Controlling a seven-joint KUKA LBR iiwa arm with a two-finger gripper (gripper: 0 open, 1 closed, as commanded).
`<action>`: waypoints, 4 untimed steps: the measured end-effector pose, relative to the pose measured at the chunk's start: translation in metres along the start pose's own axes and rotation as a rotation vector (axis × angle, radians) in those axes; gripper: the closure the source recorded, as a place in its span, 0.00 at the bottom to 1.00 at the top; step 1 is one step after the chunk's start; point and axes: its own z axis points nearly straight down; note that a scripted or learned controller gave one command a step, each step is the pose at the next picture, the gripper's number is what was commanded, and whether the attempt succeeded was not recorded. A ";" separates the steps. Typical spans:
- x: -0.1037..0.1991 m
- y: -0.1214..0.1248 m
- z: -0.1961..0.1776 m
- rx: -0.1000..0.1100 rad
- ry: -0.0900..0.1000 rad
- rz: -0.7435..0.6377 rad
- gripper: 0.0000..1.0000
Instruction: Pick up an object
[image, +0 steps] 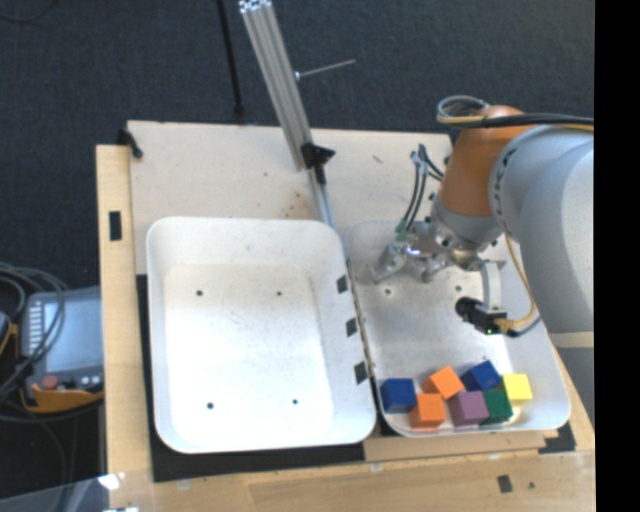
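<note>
Seven coloured blocks (460, 395) cluster near the bin's (420, 330) front; pincer (400, 262) state unclear.

Blocks (460, 396) in right bin's (400, 320) near corner

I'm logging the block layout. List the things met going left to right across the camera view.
Left bin → blue block → orange block → purple block → green block → yellow block. The second orange and second blue block overlap these, so I skip them.
</note>
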 end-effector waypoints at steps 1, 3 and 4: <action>-0.001 0.002 -0.015 -0.009 0.000 0.002 1.00; -0.006 0.024 -0.120 -0.012 0.001 -0.004 1.00; -0.007 0.025 -0.155 -0.010 0.001 -0.007 1.00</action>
